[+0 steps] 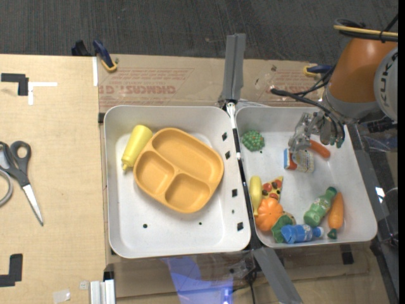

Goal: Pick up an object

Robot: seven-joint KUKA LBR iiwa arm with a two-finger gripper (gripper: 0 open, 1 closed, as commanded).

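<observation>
White bins (117, 189): tray (177, 168), toys (297, 223).

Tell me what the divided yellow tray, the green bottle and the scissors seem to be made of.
Divided tray: likely molded plastic, matte yellow-orange, with soft rounded compartment edges.
Green bottle: probably glossy toy plastic, with a paler cap; too small to be sure.
Scissors: pale, metal-looking blades with dark grey handles, probably plastic.

Floor: dark grey carpet (164, 11) along the top. Bench: pale wood board (47, 189) at left with black corner marks, scissors (22, 176) lying on it; brown cardboard sheet (158, 84) behind the bins, blue clamp (104, 54) at its corner. Light: even, with a bluish glow (190, 277) at the bottom edge.
</observation>
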